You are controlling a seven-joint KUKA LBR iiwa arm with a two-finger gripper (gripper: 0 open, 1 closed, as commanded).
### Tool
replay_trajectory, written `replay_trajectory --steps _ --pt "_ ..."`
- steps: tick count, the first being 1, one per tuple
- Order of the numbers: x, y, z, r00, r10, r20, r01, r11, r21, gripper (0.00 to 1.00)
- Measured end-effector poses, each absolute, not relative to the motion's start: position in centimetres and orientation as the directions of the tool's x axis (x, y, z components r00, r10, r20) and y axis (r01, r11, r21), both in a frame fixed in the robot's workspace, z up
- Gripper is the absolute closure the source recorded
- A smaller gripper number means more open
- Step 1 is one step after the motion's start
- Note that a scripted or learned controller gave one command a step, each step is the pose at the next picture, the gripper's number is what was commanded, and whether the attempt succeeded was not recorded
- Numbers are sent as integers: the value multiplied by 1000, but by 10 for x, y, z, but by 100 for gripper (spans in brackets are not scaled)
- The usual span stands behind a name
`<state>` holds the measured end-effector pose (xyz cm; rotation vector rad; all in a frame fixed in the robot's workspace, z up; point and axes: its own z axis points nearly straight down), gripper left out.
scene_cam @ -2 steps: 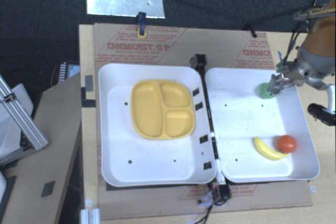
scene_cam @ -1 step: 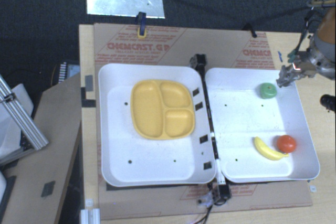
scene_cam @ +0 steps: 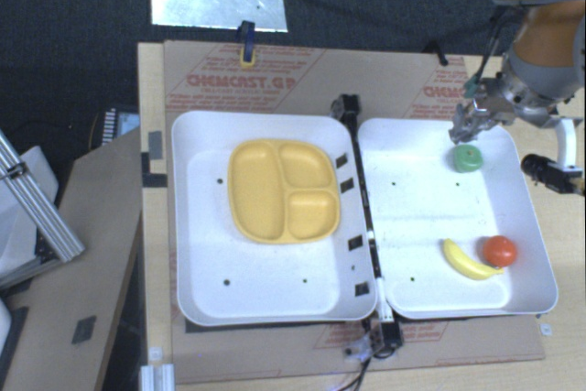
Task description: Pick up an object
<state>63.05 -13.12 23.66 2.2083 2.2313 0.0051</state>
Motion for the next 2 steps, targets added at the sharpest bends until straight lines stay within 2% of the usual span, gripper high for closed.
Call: replay_trajectory --steps 1,2 --pt "634 -84 226 -7 1000 0 1000 7 2 100" --pt "642 -28 236 -10 1000 2 1000 10 3 100"
